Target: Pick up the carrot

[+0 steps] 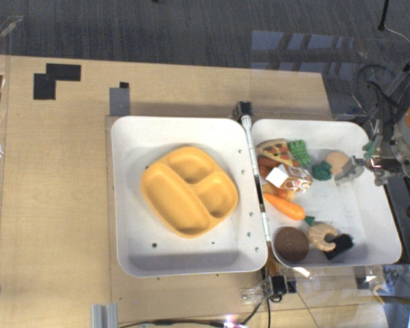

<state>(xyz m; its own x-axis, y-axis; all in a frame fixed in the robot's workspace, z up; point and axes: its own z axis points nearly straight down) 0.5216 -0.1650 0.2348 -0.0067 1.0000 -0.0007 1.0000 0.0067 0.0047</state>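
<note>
The carrot is orange with a small green end and lies flat in the right bin, near that bin's left wall, pointing toward its front right. My gripper hangs over the right side of the same bin, just right of a beige rounded item. It is well apart from the carrot, up and to the right of it. Nothing shows held in the gripper.
Around the carrot lie a pizza slice, a green piece, a teal piece, a white packet, a brown ball and a beige-and-black item. A yellow divided plate sits in the left bin.
</note>
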